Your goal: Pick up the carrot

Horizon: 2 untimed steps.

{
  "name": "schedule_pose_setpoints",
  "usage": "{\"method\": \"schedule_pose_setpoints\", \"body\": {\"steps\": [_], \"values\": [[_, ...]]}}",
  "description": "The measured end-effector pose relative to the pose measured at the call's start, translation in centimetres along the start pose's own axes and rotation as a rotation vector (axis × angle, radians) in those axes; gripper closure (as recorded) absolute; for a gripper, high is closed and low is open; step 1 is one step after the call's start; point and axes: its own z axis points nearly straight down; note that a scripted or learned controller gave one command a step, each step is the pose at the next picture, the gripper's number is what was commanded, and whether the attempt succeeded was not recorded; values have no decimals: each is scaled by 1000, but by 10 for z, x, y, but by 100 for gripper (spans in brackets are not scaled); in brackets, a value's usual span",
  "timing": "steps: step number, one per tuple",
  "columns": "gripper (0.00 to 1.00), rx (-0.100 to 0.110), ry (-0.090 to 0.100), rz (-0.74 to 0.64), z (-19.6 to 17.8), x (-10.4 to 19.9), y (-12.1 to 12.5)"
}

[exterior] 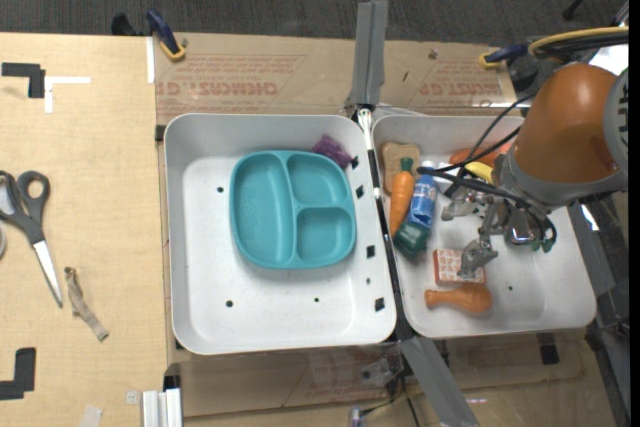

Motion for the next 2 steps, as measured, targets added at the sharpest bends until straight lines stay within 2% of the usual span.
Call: {"method": "schedule_pose_setpoints", "body": {"steps": [1,2], "values": [[0,2,-3,118,21,-64,24],[0,1,-1,142,-78,20,76]]}}
